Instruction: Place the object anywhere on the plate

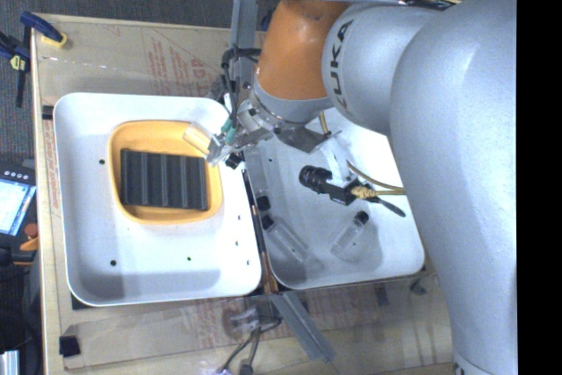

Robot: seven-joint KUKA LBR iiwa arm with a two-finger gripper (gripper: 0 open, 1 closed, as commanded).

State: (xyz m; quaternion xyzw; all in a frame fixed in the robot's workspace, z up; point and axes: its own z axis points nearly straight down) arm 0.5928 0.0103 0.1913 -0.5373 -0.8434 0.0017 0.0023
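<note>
- Yellow plate (129, 139) in the left bin (79, 263), with a dark ribbed slab (167, 180) lying on it.
- Pale small object (195, 136) at the plate's far right rim, just beside the gripper (221, 147); clenched or released, cannot tell.
- Probably the placing step; next calls for lowering over the plate and letting go.

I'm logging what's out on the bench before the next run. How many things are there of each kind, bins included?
white bins: 2
yellow plate: 1
dark ribbed slab on the plate: 1
clear pieces in the right bin: 2
Total: 6
</note>
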